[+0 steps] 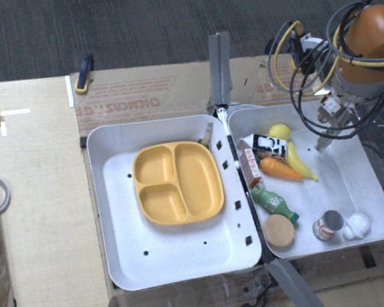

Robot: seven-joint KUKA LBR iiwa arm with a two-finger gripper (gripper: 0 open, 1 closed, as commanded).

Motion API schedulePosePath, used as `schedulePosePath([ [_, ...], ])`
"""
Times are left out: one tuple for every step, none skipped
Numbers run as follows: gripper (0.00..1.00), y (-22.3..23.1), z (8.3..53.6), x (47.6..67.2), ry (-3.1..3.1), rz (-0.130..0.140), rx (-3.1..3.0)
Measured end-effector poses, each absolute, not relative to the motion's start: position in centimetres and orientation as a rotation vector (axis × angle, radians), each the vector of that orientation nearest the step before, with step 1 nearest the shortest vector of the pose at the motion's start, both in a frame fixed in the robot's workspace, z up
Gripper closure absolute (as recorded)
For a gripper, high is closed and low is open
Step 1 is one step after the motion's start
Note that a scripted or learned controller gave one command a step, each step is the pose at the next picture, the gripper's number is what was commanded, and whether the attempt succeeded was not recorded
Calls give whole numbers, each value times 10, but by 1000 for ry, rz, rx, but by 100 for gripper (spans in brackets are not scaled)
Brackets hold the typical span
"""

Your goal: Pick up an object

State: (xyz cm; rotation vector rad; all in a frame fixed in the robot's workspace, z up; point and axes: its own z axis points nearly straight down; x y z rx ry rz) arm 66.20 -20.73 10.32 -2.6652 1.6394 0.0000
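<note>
The arm (363,45) has a rounded, glossy orange band (369,31) above the wrist, set over a grey collar ringed by a thin yellowish line. Black cables loop thickly around it (one yellow cable (283,48) arcs among them on the left), running past a small white connector block near the top. Below the collar sits a pale grey metal wrist section with small dark fittings, narrowing to a slim grey tool (325,141).

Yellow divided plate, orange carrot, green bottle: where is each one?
Yellow divided plate (179,183), camera view, on the ridge between its compartments.
Orange carrot (280,169), camera view, mid-body.
Green bottle (273,202), camera view, on its label.
</note>
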Motion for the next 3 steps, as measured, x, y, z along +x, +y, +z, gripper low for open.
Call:
schedulePosePath([
  [100,-209,93,660,1278,-2,-2865],
  [100,-195,148,603,1421,1,-2798],
  [100,-209,92,659,1300,1,-2855],
])
